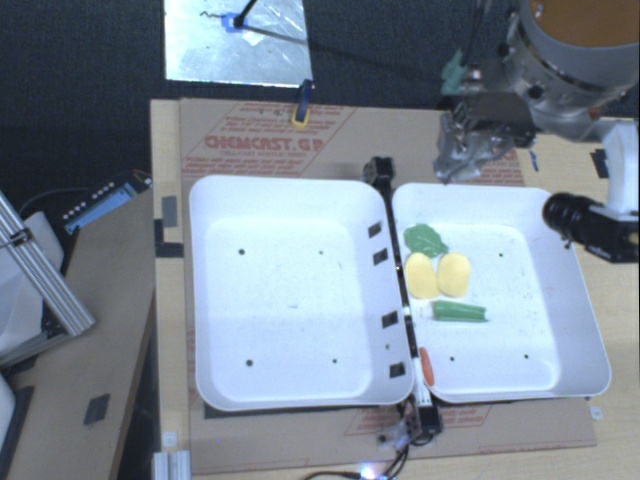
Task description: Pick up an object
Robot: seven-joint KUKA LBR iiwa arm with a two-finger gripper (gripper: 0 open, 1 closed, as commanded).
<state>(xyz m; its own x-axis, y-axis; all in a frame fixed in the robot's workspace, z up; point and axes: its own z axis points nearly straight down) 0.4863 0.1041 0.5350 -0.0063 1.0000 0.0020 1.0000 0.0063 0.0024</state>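
The right bin [560, 298] holds a green leafy piece [425, 238], two yellow rounded pieces [438, 275] side by side, and a green pod [459, 311] lying flat below them. A small orange piece [427, 367] lies at that bin's left rim near the front. My gripper [462, 164] hangs above the right bin's back-left edge, up and behind the green leafy piece, well apart from all the objects. Nothing shows between its fingers.
The left bin [290, 288] stands beside the right one, joined by a black divider with clips [392, 268]. A black fitting [590, 223] juts in over the right bin's right rim. A shiny metal plate [237, 28] lies at the back.
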